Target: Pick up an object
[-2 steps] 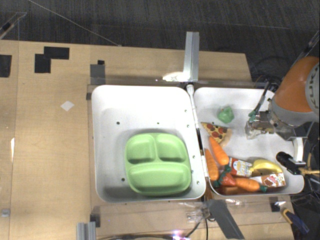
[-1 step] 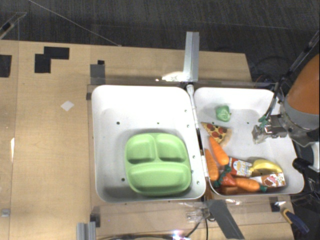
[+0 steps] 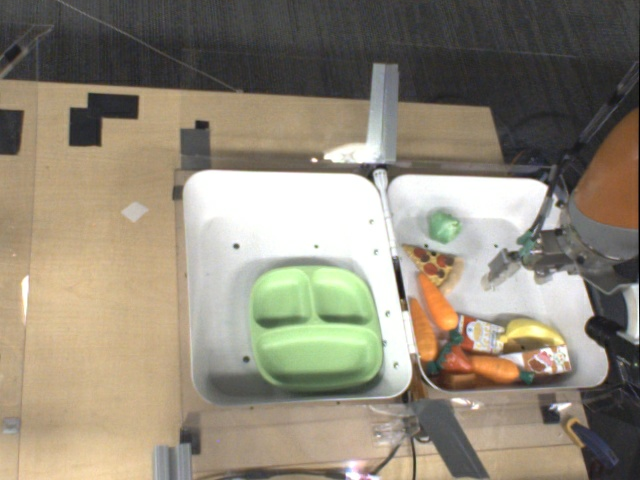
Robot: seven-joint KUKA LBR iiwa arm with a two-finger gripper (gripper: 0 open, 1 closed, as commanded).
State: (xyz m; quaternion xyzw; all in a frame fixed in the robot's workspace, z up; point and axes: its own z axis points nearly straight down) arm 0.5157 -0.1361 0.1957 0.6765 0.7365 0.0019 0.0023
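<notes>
Your left bin holds one thing: a smooth green plastic plate with rounded corners, moulded into three compartments, lying flat toward the near side. Your right bin carries the toy food. A small, lumpy green ball sits alone near the far wall. Along the left wall lie a flat pizza slice and two tapered orange carrots, and across the near edge a third carrot, a curved yellow banana and a printed carton crowd together. The gripper hangs over the bin's bare middle, right of the pizza slice, with nothing between its fingers; their spread can't be read here.
</notes>
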